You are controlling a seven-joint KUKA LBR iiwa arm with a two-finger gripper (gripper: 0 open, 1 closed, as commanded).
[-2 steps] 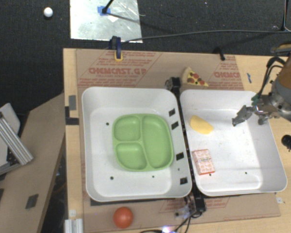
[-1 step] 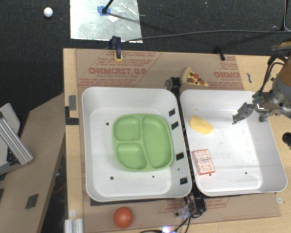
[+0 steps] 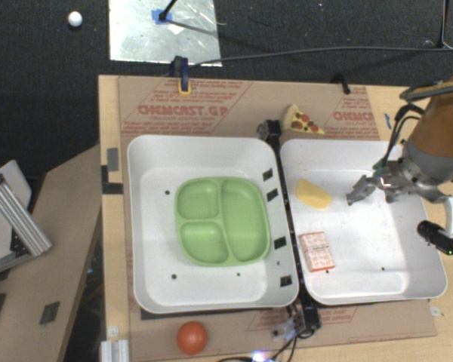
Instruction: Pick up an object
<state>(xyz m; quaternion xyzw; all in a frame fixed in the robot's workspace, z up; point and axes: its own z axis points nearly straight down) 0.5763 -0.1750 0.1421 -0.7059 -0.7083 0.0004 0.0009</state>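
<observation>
on the bench the left bin (image 3: pixel 147 225) holds a smooth green divided tray (image 3: pixel 221 221) near its middle, while the right bin (image 3: pixel 415 281) holds a rounded yellow block (image 3: pixel 313 194) at its far left and, nearer, a small red-and-white printed packet (image 3: pixel 315 250). the gripper (image 3: pixel 361 191) hangs over the right bin's far side, just right of the yellow block and apart from it, and whether it is spread or closed i cannot tell. outside the bins, a pizza-slice toy (image 3: pixel 303 120) lies on the cardboard at the far edge and an orange ball (image 3: pixel 192 337) sits near the front.
</observation>
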